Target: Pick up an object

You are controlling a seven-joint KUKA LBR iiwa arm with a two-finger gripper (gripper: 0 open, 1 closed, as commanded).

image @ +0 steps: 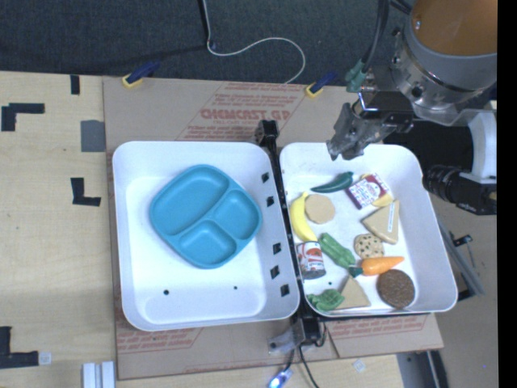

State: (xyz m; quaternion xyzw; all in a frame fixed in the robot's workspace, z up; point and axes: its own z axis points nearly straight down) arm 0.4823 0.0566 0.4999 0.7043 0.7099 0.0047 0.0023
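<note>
- My gripper (349, 142) hangs over the far edge of the right bin (428, 217); nothing shows between its dark fingers, and I cannot tell whether they are parted or closed.
- Nearest below it lie a green chili (333, 183) and a maroon packet (366, 191).
- The right bin also holds a banana (300, 219), a tan round (320, 209), a cheese wedge (383, 222), a green pickle (337, 250), a chip cookie (367, 246), a carrot (380, 264), a brown disc (396, 288), a small can (312, 259), a tan wedge (353, 293) and a green leaf (325, 300).
- The left bin (137, 241) holds a blue divided plate (204, 215), well apart from my gripper.
- Both bins rest on cardboard (234, 107); a white cable (242, 48) loops beyond it.
</note>
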